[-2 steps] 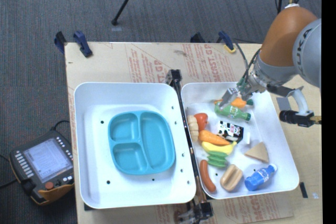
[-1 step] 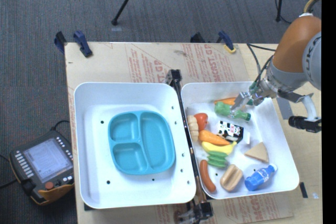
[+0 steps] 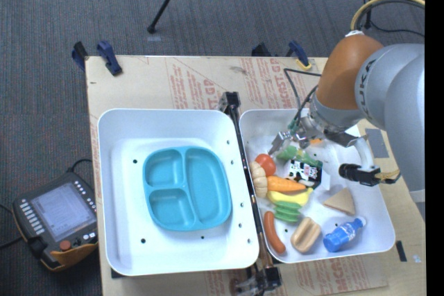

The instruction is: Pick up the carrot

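Observation:
The orange carrot [image 3: 286,184] lies in the right bin [image 3: 383,229], among a pile of toy foods, pointing right. My gripper [image 3: 290,141] hangs just above and behind it, near the bin's middle, over a green piece [image 3: 290,154]. Nothing shows between its fingers. The grey arm with its orange band reaches in from the right.
Around the carrot lie a red tomato [image 3: 264,164], a beige corn-like piece [image 3: 259,182], a yellow banana [image 3: 290,198], a green bean [image 3: 287,213], a sausage [image 3: 274,232], a bun [image 3: 306,234], a blue bottle [image 3: 343,234], a bread wedge [image 3: 340,202] and a black-and-white box [image 3: 306,172]. The left bin [image 3: 118,135] holds a blue divided plate [image 3: 186,187].

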Robot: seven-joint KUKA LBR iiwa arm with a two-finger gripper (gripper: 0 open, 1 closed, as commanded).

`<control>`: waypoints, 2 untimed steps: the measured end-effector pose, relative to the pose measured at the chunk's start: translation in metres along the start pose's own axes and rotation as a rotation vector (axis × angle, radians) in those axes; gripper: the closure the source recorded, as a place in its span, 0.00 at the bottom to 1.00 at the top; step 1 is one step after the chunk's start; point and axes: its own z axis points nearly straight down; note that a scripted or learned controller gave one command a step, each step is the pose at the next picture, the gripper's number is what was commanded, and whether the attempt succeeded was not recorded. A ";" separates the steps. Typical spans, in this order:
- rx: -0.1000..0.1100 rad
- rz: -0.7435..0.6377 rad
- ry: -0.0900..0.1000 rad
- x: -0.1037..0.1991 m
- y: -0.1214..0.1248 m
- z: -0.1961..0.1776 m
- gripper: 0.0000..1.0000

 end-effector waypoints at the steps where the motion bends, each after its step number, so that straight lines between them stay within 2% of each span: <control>1: 0.000 0.025 0.000 -0.083 -0.022 -0.018 0.00; 2: 0.000 0.190 0.000 -0.003 -0.001 0.000 0.00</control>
